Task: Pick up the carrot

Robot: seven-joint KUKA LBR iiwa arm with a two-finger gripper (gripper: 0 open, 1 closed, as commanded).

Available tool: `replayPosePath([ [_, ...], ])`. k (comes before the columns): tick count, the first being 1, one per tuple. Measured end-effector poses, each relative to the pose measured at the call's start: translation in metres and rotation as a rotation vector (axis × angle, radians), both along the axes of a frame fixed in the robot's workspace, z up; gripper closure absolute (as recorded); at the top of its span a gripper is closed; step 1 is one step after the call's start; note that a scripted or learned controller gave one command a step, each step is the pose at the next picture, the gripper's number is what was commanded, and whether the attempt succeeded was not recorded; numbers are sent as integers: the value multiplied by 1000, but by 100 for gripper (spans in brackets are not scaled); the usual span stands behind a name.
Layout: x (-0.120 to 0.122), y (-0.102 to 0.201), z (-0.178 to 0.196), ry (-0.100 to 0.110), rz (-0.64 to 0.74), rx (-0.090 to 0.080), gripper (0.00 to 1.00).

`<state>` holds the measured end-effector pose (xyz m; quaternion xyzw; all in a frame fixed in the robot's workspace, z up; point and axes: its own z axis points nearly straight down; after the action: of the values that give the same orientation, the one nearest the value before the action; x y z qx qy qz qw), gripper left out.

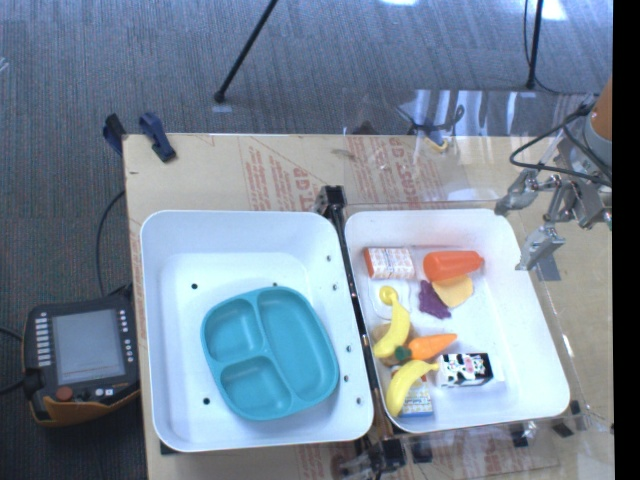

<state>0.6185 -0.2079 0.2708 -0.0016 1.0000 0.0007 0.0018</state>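
Dark carpet surrounds a brown bench (250, 173) bearing two white bins. At the right bin's (525, 363) far right corner hangs the gripper (545, 246), above the rim; at this slant I cannot tell whether it is wide or narrow, and nothing shows between its tips. The carrot (430, 347) lies well to its left and nearer the camera, down in the bin's crowded middle. Its green end touches one banana (393, 330), a second banana (405, 383) lies just under it, and a milk carton (464, 370) sits just beside its tip.

My judgement is that the crowding is the main risk: a descent slightly off could close on a banana or nudge the carton. Another hazard is the orange wedge (453, 265), nearer the gripper and similar in colour, which a program might take for the target.
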Motion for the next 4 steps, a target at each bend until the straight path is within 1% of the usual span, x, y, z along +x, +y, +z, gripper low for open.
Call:
replayPosePath([
  [1, -55, -3, -165, -5, 165, -3, 0],
  [2, -72, 62, -182, -2, 151, 1, 0],
  [3, -111, 114, -182, -5, -53, 0, 0],
  [4, -109, 114, -171, -7, -49, -3, 100],
])
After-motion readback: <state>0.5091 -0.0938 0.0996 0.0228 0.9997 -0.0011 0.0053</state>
